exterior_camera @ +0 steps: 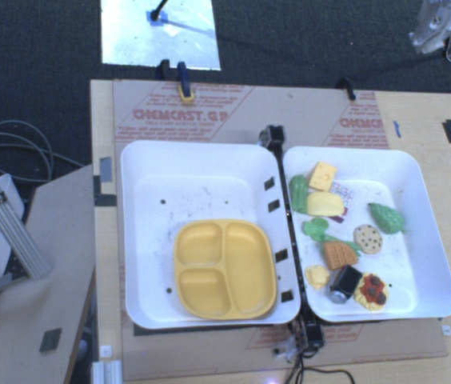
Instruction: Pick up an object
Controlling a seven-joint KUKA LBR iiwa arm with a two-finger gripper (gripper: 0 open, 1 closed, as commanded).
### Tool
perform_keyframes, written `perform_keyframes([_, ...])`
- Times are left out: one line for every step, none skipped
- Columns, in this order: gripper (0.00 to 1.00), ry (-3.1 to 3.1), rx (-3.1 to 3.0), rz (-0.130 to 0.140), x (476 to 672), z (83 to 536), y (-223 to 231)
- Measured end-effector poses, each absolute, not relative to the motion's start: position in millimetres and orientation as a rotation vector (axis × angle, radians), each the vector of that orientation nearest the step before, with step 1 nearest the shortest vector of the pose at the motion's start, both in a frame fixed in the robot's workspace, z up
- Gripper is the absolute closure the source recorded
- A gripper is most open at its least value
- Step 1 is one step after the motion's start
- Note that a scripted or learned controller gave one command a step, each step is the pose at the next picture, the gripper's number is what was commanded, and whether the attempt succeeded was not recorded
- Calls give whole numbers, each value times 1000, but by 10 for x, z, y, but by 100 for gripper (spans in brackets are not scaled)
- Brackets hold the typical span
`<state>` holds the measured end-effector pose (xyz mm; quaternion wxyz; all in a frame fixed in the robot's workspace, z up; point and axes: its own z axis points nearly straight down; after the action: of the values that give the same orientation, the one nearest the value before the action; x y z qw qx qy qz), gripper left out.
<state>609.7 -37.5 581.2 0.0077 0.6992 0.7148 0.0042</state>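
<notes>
Dark can [343, 283] partly overlaps pizza toy [371, 291]

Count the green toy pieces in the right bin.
3: one at the bin's left wall, one towards the right side, one in the middle by the cookie. More may hide underneath.
</notes>
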Motion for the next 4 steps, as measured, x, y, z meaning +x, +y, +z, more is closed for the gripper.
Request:
perform_keyframes([0,2237,2185,12,6097,5807,-373])
perform_keyframes([100,2237,2179,16,6099,5926,-376])
perform_keyframes([0,2239,2178,15,6099,5922,-375])
perform_keyframes([100,2239,2172,18,6100,6041,-378])
